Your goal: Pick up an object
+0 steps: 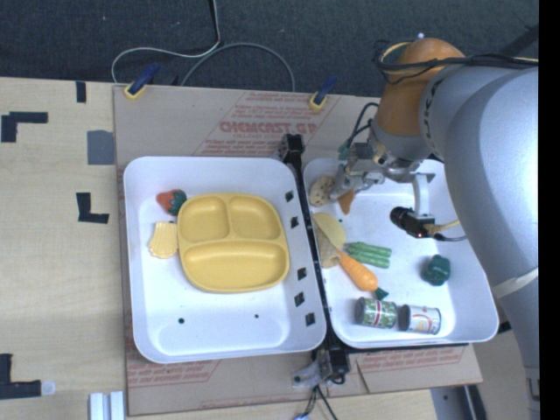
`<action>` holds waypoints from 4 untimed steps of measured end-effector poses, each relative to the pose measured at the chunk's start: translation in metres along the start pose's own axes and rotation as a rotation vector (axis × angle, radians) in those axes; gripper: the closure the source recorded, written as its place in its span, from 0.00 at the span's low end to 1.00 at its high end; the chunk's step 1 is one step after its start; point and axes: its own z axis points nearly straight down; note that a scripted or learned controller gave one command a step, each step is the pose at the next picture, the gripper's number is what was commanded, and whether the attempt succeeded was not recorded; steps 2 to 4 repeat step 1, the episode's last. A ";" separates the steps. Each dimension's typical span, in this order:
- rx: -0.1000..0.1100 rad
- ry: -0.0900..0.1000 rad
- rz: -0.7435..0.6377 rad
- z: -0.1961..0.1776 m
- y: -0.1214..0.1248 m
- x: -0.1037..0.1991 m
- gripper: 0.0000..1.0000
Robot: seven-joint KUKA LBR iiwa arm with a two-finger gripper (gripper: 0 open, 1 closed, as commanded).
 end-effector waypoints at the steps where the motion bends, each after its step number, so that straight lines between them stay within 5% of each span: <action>1: -0.015 0.001 -0.002 -0.080 -0.064 0.044 1.00; 4: -0.015 0.001 -0.002 -0.080 -0.064 0.044 1.00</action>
